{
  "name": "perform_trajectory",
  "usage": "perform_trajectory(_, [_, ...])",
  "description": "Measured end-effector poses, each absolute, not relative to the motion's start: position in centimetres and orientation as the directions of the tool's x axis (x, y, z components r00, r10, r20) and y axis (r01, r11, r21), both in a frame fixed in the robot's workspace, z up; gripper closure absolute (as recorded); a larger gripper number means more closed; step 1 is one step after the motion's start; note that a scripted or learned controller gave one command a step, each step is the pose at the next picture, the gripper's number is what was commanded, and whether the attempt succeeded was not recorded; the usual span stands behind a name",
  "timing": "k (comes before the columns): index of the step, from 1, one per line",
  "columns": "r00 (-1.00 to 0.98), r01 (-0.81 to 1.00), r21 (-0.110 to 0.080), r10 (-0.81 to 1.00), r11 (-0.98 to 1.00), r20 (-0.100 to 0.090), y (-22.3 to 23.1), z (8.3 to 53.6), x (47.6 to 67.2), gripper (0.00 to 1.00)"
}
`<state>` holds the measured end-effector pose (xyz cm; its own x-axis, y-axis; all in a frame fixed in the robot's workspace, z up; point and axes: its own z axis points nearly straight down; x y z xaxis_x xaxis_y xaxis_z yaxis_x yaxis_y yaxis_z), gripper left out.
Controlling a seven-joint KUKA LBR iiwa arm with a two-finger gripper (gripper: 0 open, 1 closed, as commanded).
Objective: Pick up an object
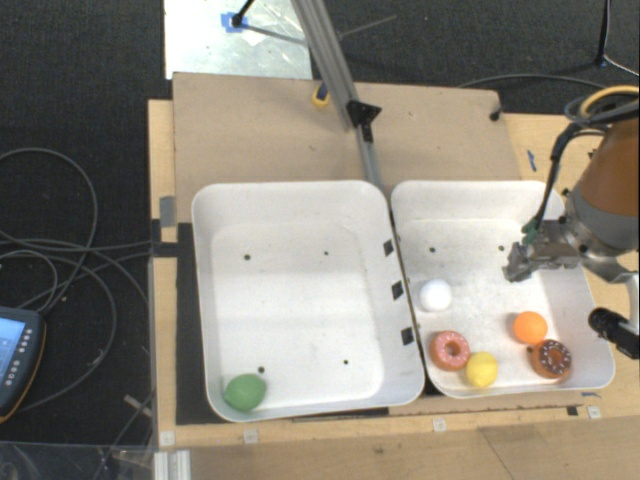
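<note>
Yellow ball [482, 369] below end effector [520, 267], apart.

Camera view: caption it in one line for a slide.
Pincer over the right bin, above a white ball, doughnuts and fruit.

We lose most of the arm [610, 183] past the right edge, so its upper reach is out of sight. The gripper [520, 265] reads as a dark blur; we can't make out its fingers. At the left edge a handheld screen [15, 353] is cut off. The cables [50, 258] run out of frame.
</note>
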<state>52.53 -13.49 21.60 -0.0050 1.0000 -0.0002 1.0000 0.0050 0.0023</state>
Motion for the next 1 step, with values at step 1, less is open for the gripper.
perform_trajectory(1, [-0.011, 1.0, 0.001, 1.0, 0.011, 0.003, -8.04, 20.83, 53.64, 1.0])
